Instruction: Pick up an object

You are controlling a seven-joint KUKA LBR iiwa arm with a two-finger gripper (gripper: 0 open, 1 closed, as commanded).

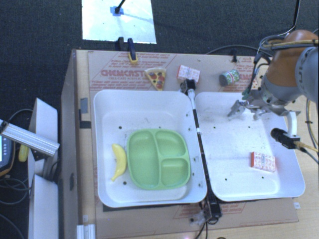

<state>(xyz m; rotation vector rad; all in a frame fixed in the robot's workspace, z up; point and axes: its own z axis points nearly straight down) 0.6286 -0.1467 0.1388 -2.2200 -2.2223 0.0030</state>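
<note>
Grey gripper [247,108] w/ fingers spread open, holding nothing, at 12 o'clock in right bin [227,185]; red-white box [262,162] at 4 o'clock.

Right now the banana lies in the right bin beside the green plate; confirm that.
Wrong bin. The camera view shows the banana in the left bin, lying beside the green plate, at its left edge. The right bin holds a small red and white box.

Lighting: bright, even, overhead. White bins [149,195] slightly overexposed; glare on the pale sheet [99,14] beyond the bench's far edge. Shadows soft, short. Focus mildly soft throughout; dark floor grainy.
</note>
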